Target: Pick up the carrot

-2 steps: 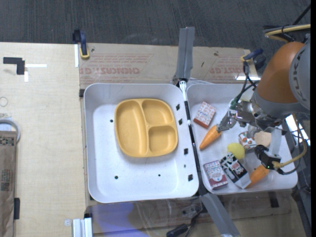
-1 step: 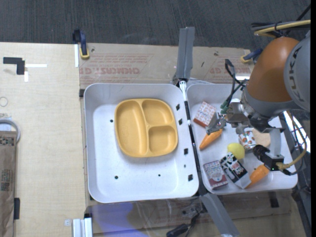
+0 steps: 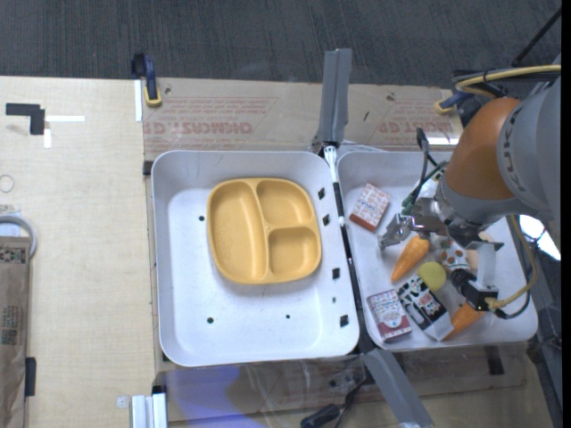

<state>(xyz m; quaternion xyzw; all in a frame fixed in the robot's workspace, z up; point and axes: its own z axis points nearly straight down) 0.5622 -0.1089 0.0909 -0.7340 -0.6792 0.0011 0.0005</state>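
Observation:
The carrot is a short orange cone lying in the right bin, near its middle and pointing down-left. My gripper hangs over the carrot's upper end, on or just above it, with the grey arm and its orange band reaching in from the right. The wrist hides where the gripper meets the carrot, so no hold on the carrot is visible.
Around the carrot in the right bin lie a yellow-green fruit, a second orange piece, a red-and-white box, another small box and a dark packet. The left bin holds a yellow divided plate.

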